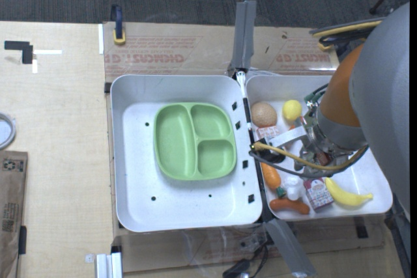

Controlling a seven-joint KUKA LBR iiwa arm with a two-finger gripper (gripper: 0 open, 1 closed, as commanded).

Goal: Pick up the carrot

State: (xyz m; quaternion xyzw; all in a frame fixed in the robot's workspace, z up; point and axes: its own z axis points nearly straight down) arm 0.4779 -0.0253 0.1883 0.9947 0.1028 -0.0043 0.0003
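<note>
Carrot [290,206] is what we are after, and it lies untouched at the near edge of the right bin [381,187], a stubby orange-red piece resting flat on the bin floor. Starting from our gripper [311,156]: it hangs low over the middle of that bin, wrapped in yellow cable, and the wrist hides its tips, so we cannot tell how it is set. Nothing shows as lifted in it. Just below it sit a small white bottle [293,191] and a red-and-white carton [318,194], with a banana [348,195] to the right of those. A second orange piece [270,176] lies beside the left wall, a brown egg-like ball [264,114] and a lemon [292,110] at the far end. The left bin [130,159] holds a green divided plate [195,140]. We judge the task barely begun: the approach is under way, while descent, grasp and lift all remain.
</note>
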